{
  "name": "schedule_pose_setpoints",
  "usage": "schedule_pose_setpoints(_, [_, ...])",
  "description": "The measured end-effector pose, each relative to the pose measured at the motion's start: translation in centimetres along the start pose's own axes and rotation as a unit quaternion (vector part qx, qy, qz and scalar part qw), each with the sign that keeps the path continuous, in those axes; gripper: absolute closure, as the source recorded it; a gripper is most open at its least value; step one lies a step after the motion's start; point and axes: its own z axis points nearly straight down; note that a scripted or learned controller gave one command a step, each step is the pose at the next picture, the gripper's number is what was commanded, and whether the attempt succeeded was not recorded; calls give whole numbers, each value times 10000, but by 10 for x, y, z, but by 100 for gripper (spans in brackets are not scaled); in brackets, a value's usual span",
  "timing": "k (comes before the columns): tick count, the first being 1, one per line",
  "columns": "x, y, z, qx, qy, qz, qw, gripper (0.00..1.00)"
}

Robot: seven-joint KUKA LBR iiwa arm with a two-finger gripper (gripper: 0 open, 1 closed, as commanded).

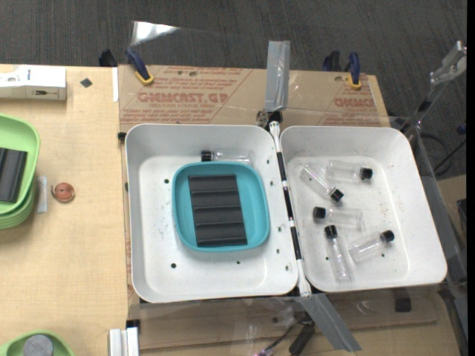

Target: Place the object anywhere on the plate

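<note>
A teal plate [183, 199] with a black ribbed insert [217, 208] lies in the left white bin [148, 258]. One clear vial with a black cap [223, 156] rests in that bin just behind the plate, beside its far rim. Several more clear vials with black caps lie scattered in the right white bin [415, 265], among them one near the back [349, 171], one in the middle [320, 182] and one toward the front [335, 254].
A cardboard sheet [185, 95] is clamped behind the bins. On the wooden bench to the left sit a green tray [22, 136], a small white box [31, 84] and a small round red object [64, 191]. A metal strip [277, 73] stands upright behind the bins' join.
</note>
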Motion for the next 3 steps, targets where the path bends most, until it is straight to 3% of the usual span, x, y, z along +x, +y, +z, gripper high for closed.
schedule_pose_setpoints(3, [0, 0, 0, 0, 0, 0, 10000, 0])
